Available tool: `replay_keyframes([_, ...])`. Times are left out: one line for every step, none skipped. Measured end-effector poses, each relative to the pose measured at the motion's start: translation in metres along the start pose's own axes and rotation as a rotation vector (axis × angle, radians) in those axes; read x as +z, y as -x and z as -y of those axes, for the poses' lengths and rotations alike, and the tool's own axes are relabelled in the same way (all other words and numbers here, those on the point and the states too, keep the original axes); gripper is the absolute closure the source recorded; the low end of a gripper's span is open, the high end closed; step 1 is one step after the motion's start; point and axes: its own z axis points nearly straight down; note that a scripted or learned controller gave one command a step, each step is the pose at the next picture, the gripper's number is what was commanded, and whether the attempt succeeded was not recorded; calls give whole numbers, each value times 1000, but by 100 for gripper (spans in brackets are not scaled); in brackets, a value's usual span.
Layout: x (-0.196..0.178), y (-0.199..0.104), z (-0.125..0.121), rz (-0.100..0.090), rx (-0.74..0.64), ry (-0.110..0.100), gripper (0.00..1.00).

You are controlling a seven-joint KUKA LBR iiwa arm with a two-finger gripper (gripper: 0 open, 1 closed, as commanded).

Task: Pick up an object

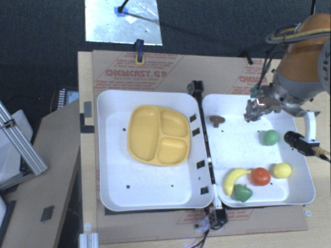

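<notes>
Gripper (pixel 254 110) hangs over the right bin (pixel 227 143), holding nothing; whether it is released or clenched I cannot tell. Nearest is a green ball (pixel 269 137), just beside and below it. A clean pick probably means centring above the ball before descending. Fingertips blur into shadow.

Grey arm (pixel 305 76), orange band, black cables

My gripper (pixel 252 113) hangs over the right bin (pixel 300 195). Left lies the mushroom (pixel 216 120). The ball (pixel 269 137) sits just right, nearer the front.
</notes>
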Motion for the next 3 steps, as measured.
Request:
replay_keyframes([15,-51,-3,-2,-5,-4,100])
replay_keyframes([8,-108,-1,-3,-6,-4,100])
replay_keyframes([5,-156,-2,-3,-6,-3,100])
